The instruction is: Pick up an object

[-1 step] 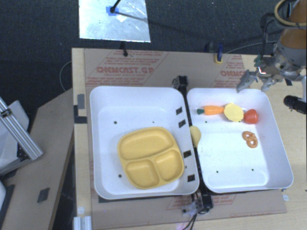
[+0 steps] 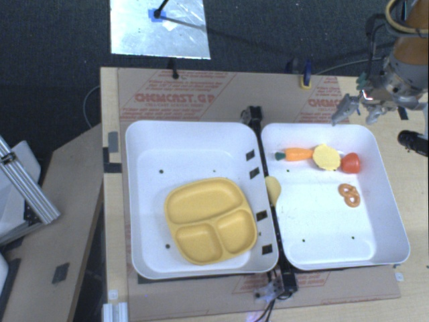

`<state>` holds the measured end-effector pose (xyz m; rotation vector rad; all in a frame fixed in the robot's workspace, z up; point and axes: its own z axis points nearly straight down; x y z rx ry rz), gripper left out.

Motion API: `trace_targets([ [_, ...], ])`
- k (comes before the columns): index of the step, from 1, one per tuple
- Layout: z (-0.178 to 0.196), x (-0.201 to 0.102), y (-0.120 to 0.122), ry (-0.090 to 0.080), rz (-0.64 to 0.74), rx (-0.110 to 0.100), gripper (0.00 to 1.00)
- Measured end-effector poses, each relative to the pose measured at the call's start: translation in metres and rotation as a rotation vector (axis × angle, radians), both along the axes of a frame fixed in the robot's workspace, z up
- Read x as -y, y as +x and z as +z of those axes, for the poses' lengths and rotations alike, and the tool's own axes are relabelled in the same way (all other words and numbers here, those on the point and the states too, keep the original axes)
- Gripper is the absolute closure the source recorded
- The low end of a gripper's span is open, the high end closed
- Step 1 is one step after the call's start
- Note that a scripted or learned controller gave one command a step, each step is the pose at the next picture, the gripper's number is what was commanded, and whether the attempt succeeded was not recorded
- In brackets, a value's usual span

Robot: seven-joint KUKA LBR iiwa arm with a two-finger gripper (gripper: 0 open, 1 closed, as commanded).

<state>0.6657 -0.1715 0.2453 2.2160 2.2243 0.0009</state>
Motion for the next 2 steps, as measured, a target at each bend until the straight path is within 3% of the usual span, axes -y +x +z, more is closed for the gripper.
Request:
trace_targets([
  [2, -0.12, -0.001, -0.004, 0.001, -0.001, -0.004, 0.0],
])
